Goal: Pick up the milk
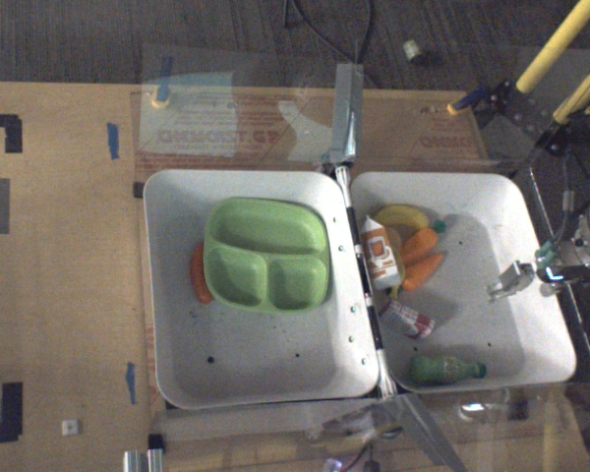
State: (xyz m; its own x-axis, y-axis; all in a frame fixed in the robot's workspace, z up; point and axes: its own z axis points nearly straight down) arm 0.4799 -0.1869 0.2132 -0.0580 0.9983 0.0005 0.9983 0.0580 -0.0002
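Nothing of the task is judged done: the milk [379, 251] is seen lying against the right bin's [492, 190] left wall beside the carrots [419, 257], while the gripper [511, 280], fingers spread and holding nothing, hovers near the bin's right edge

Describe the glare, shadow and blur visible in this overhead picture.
Camera view: glare whitens the clear plastic sheet above the bins; the green sectioned plastic tray casts a soft shadow on the left white bin; the small white-and-orange milk carton looks soft, its print unreadable.
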